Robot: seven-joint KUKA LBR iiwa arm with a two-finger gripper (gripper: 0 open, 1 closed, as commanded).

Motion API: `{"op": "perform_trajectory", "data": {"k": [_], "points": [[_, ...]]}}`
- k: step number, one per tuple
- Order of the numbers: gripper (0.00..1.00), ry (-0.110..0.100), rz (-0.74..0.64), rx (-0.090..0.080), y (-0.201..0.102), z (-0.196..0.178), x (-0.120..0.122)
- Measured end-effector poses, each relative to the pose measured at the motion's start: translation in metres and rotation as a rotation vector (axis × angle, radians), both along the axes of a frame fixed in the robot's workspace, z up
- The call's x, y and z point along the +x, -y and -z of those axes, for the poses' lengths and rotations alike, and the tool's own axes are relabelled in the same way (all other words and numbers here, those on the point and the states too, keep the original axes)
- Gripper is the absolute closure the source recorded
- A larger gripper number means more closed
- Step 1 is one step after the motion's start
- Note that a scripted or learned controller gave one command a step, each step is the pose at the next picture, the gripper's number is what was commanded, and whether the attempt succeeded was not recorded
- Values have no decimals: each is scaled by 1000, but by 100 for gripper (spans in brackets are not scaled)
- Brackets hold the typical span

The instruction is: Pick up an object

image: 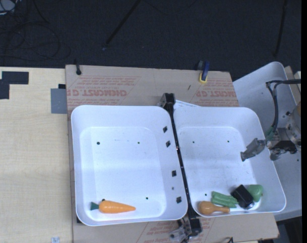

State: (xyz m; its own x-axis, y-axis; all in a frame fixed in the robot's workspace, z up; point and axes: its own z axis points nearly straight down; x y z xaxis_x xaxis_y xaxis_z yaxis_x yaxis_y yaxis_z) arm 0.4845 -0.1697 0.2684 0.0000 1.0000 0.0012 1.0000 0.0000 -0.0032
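Note:
My gripper point(267, 150) hangs over the right rim of the right bin point(219, 116), with two grey fingers point(252, 149) spread apart and nothing between them. Below it, in that bin's front right corner, lie a black block point(243, 196), a green rounded piece point(255, 191), green pods point(224, 200) and an orange gourd-shaped toy point(213, 208). They lie close together, some touching. An orange carrot point(117, 207) with a green top lies in the front left corner of the left bin point(75, 135).
The bins meet at a black divider strip point(174, 156) with clips. Both rest on a cardboard sheet point(143, 87) on a pale wooden bench. A white panel point(264, 85) and dark cables point(273, 105) stand at the right behind the gripper.

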Motion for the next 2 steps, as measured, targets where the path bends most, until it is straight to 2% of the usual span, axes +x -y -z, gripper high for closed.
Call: {"op": "perform_trajectory", "data": {"k": [1, 2], "points": [[0, 10, -1, -3, -4, -92, -8], [0, 0, -16, 4, -155, -73, 28]]}}
